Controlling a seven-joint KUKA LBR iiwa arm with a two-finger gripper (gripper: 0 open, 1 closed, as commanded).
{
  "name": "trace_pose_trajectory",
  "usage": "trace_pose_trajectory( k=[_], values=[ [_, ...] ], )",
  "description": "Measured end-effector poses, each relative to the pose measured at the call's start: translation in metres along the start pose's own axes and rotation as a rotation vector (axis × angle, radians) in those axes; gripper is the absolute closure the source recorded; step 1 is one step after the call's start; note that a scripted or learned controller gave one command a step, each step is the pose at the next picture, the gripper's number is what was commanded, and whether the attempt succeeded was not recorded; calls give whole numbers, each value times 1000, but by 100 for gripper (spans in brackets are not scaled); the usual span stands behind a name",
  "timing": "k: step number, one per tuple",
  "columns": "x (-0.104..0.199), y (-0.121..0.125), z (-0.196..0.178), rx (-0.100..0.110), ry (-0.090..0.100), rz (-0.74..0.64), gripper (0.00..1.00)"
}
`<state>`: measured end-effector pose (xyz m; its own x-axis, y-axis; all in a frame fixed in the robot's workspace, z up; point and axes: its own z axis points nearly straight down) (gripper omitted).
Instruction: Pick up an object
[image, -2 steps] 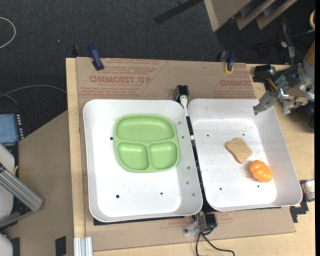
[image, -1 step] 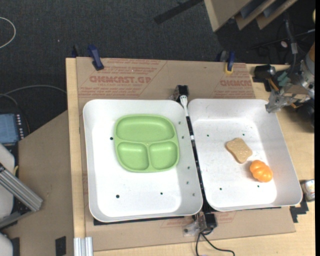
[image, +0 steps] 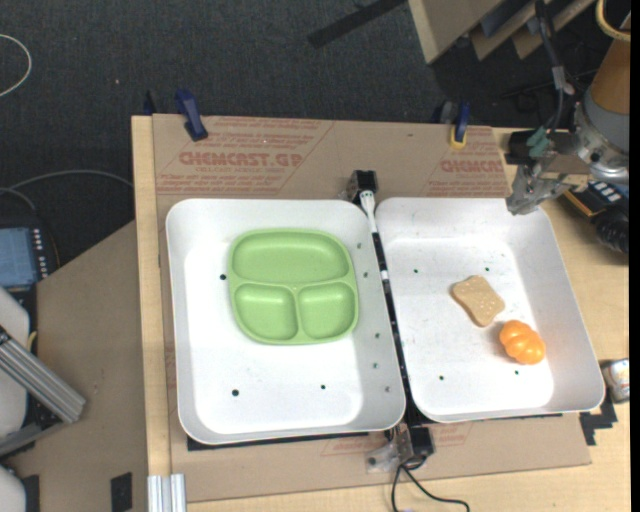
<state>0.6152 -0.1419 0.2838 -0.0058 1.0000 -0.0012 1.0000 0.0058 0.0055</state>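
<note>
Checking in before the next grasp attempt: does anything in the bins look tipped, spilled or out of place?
Nothing stands out. The green divided plate lies flat in the left bin. The tan bread-shaped piece and the small orange fruit sit in the right bin. The hand is at that bin's far right corner.

A brown board (image: 300, 160) printed with red lettering covers the bench, held at its far edge by a blue clamp (image: 190, 113) and a yellow-blue clamp (image: 459, 124). Dark carpet (image: 200, 50) lies beyond it, crossed by a white cable (image: 12, 70). A wooden panel (image: 470, 25) stands at the top.
</note>
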Motion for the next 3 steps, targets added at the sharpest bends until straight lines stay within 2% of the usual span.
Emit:
trace_pose_trajectory(
  k=[1, 2, 3],
  values=[
    [13, 29, -153, -17, -4, 1, 100],
    [22, -28, -54, 17, 4, 8, 100],
    [41, 1, -215, -16, -3, 2, 100]
  ],
)
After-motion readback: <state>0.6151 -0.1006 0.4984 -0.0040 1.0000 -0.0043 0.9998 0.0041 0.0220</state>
